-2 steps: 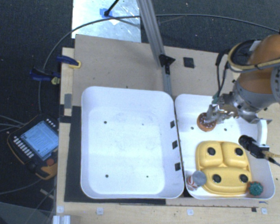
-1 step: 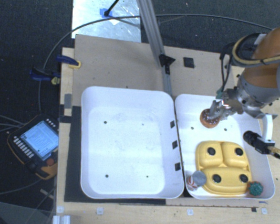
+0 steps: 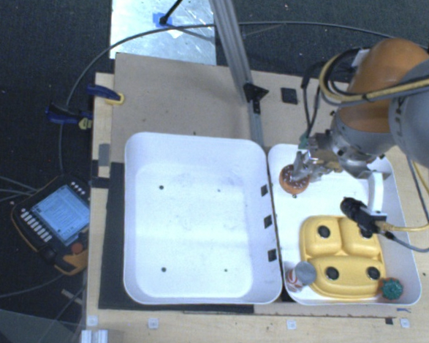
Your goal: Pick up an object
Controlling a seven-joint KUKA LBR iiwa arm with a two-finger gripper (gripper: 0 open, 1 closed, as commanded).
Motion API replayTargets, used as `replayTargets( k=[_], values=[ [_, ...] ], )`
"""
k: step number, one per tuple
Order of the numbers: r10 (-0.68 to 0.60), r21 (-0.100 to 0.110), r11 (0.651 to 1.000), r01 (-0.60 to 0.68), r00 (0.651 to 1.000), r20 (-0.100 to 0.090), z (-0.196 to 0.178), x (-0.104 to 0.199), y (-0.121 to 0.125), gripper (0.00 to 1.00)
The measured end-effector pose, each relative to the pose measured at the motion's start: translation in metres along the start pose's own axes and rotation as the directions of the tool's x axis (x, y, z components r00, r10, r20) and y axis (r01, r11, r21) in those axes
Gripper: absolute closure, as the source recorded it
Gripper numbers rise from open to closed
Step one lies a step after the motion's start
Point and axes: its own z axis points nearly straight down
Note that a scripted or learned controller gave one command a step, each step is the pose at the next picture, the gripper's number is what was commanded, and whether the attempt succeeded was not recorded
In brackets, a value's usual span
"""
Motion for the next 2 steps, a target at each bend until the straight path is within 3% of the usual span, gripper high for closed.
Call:
replayTargets(
  k=[2],
  values=[
    [-0.001, -0.002, 1.000, 0.001, 1.000, -0.002, -0.006, 0.099, 0.018, 1.00]
  ],
)
